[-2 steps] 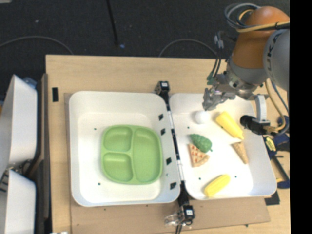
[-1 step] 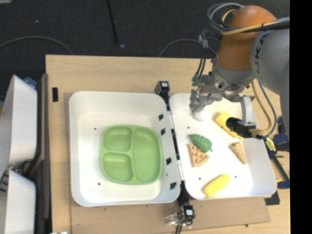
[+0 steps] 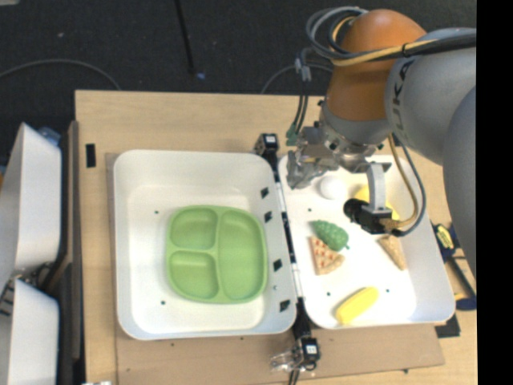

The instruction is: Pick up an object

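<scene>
Camera view places the end effector (image 3: 309, 169) low over the far left corner of the right bin (image 3: 425, 299), close against the wall shared with the left bin (image 3: 136, 303), where a green divided plate (image 3: 216, 253) lies. Candidate objects are spread across the right bin: a white egg-like piece (image 3: 329, 186) just beside the end effector, a green leafy piece (image 3: 331, 234) touching a pizza slice (image 3: 325, 256), a yellow corn-like piece (image 3: 356, 305) near the front, a tan wedge (image 3: 393, 251) to the right, and a yellow item (image 3: 373, 200) partly hidden by a black part of the tool. A miss is judged likely if the descent is made so near the wall: the bin rim could be struck, or the round white piece could be nudged and rolled away rather than gripped. The touching green and pizza pieces could be dragged together. Whether the end effector is apart or together cannot be told, since it is masked by the wrist; nothing is seen held.
</scene>
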Robot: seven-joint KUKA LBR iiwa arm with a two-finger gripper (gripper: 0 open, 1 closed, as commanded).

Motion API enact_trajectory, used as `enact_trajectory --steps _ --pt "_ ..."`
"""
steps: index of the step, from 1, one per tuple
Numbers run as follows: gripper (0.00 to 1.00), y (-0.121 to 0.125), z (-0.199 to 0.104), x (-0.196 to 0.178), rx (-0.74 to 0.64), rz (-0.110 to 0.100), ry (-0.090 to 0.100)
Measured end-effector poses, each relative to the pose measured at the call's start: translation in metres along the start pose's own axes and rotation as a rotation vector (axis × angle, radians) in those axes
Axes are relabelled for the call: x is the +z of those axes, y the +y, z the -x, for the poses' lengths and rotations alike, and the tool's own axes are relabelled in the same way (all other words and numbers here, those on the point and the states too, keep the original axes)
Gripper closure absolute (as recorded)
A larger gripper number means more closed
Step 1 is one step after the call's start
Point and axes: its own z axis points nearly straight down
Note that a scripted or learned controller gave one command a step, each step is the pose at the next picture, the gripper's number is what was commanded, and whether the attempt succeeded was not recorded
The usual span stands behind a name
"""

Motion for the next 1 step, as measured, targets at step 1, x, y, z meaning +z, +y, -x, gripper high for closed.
enact_trajectory --steps 1 --pt "1.0 -0.0138 -0.0595 0.0079 0.001 -0.001 -0.002"
